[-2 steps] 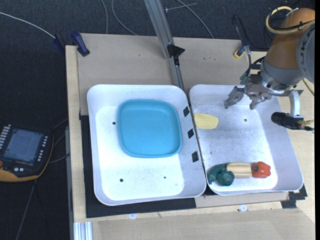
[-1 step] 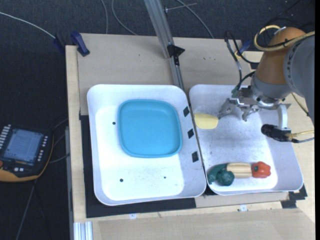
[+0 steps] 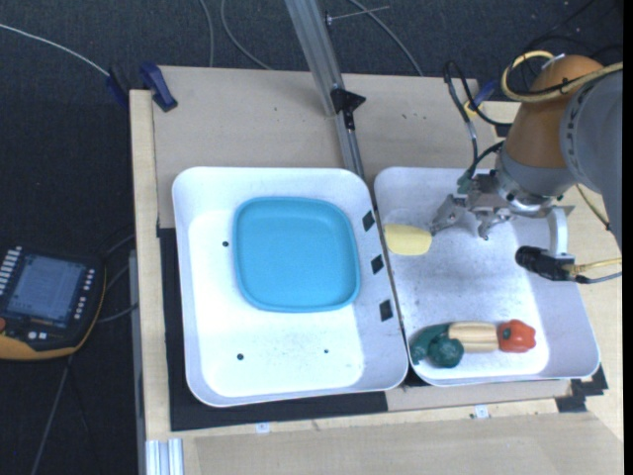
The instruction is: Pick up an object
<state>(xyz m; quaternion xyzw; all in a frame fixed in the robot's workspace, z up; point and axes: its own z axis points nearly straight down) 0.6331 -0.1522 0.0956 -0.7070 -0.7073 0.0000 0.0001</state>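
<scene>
I can't make out how the fingers [image 3: 457,214] stand; they are too small and dark against the bin. The arm [image 3: 579,117] behind them runs off the right edge. The handset [image 3: 40,300], well apart from them, is cut by the left edge.

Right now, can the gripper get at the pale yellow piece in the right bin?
Probably yes. The gripper hangs in the right bin just beside the yellow piece, with bare bin floor between them. The bin's left wall close behind the piece may crowd a finger.
</scene>
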